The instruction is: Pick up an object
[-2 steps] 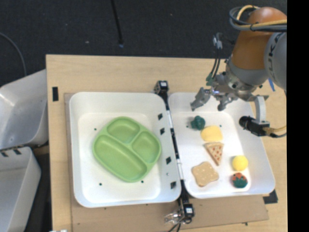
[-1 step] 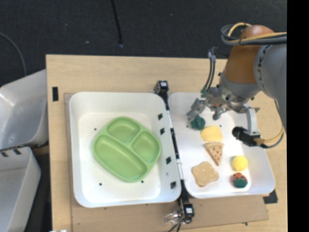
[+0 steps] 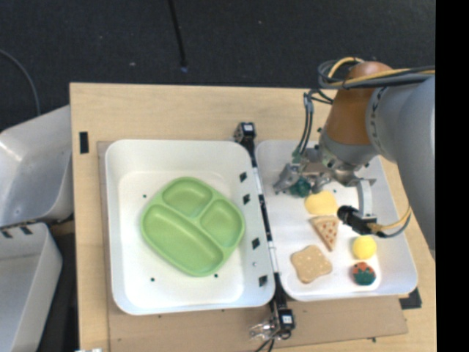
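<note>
Toast-shaped toy (image 3: pixel 311 263) and a round multicoloured toy (image 3: pixel 362 273) lie along the right bin's (image 3: pixel 396 281) near edge, with a yellow ball (image 3: pixel 363 247), pizza slice (image 3: pixel 326 232) and yellow lump (image 3: pixel 320 203) behind them. At the bin's far left, my tool (image 3: pixel 299 182) is low over a small teal object (image 3: pixel 300 189). I judge this the reach-and-grasp step, and I cannot tell its grip, so next I must confirm closure before lifting; a green divided plate (image 3: pixel 192 225) sits in the left bin (image 3: pixel 117 284).

We see a robot lab: a plywood desk (image 3: pixel 183 108) with two white bins (image 3: pixel 117 196), toy food (image 3: pixel 311 264), loose cables (image 3: pixel 176 28) and a dark floor.
</note>
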`<state>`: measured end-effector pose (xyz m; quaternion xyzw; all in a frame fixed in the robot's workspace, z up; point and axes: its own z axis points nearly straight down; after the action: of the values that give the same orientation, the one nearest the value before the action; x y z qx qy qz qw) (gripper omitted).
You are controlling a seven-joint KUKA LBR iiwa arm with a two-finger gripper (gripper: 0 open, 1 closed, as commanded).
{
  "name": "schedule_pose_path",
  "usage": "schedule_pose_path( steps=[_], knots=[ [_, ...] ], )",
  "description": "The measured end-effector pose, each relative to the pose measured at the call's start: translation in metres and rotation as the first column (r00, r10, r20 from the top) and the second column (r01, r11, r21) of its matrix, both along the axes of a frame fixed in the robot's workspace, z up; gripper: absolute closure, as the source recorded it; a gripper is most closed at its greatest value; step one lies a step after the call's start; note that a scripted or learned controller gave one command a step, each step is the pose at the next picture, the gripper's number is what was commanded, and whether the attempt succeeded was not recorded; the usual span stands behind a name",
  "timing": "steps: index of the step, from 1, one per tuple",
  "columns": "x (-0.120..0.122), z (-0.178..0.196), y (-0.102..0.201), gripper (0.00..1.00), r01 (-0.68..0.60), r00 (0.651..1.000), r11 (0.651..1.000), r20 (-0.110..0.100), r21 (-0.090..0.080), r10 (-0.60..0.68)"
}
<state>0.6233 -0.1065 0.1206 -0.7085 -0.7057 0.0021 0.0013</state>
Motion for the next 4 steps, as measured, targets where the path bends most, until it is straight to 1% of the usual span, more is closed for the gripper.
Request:
schedule_pose_path(
  steps=[1,2,3,4],
  knots=[
    [0.002,0.016,-0.001,1.00,0.004,1.000,1.000,0.008,0.000,-0.004],
    [0.000,0.060,0.001,1.00,0.000,1.000,1.000,0.009,0.000,0.000],
    [-0.003,0.105,-0.005,1.00,0.004,1.000,1.000,0.010,0.000,-0.004],
    [-0.002,0.160,-0.006,1.00,-0.005,1.000,1.000,0.012,-0.001,0.005]
  ],
)
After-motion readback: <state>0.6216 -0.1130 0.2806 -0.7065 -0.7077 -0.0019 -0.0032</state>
